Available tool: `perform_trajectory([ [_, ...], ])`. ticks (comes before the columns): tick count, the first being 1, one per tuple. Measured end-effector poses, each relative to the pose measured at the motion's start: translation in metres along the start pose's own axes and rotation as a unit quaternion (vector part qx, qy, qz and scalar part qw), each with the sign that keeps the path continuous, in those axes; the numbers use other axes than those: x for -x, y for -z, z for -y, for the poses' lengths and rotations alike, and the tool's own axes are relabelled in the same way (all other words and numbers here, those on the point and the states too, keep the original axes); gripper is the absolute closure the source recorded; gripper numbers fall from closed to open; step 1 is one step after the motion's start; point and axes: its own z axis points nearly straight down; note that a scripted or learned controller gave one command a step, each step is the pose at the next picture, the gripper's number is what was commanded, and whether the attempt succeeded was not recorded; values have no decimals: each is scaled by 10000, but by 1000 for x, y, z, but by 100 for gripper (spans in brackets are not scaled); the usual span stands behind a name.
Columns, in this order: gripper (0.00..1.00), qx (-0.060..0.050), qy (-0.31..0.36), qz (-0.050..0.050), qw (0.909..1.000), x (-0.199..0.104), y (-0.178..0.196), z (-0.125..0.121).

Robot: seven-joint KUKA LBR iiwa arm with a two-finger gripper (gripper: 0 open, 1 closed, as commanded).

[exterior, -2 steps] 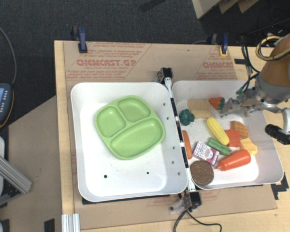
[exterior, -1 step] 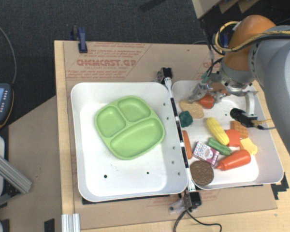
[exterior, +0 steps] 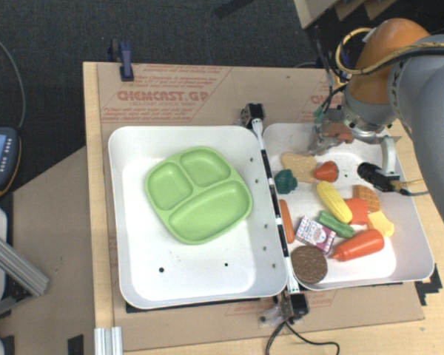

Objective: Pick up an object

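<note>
My gripper (exterior: 324, 139) hangs low over the back left corner of the right bin (exterior: 414, 261), on the grey arm with its orange band. Just in front of it lie a tan bread slice (exterior: 299, 166) and a red tomato (exterior: 326, 171). Further forward are a dark green broccoli (exterior: 284, 181), a yellow corn cob (exterior: 333, 202), a green vegetable (exterior: 335, 223), a red-orange pepper (exterior: 359, 245), a pink carton (exterior: 315, 234) and a brown round cookie (exterior: 309, 264). I see nothing held by the gripper.
A green divided plate (exterior: 200, 194) lies in the left bin (exterior: 133, 265). An orange carrot (exterior: 286, 220) rests along the right bin's left wall. A waffle piece (exterior: 366, 195), an orange block (exterior: 357, 211) and a yellow cheese wedge (exterior: 381, 222) sit at the right.
</note>
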Motion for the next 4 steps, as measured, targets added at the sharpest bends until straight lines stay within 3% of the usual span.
perform_trajectory([
  [1,0,-9,4,0,10000,0,-1,0],
  [2,0,-44,-38,-9,10000,34,-12,51],
  [3,100,-16,-14,0,10000,33,0,48],
  [4,100,19,48,-16,10000,-69,93,-3],
])
